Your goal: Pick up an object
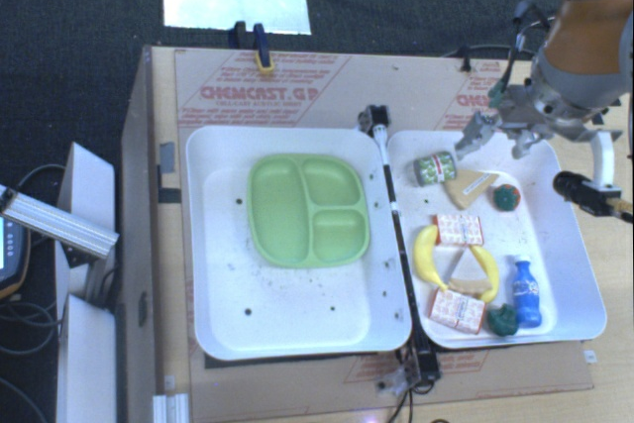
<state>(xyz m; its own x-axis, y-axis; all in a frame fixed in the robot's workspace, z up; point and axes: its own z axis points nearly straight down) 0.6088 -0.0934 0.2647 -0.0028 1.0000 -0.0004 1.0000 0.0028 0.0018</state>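
My gripper (498, 139) hangs open above the far edge of the right bin (580, 263), with nothing between its two fingers. Just below it in that bin lie a green can (434, 168) on its side, a tan cheese wedge (470, 186) and a small dark green ball (507, 197). Nearer the front are a red-and-white carton (461, 230), two yellow bananas (426, 256), a pale wedge (464, 264), a second carton (457, 310), a blue bottle (525, 291) and a green lump (502, 319).
The left bin (218, 243) holds a green divided plate (307, 211). A black clamp bar (393, 213) runs between the bins. The arm's grey body and orange band (589, 25) stand over the bench's far right corner.
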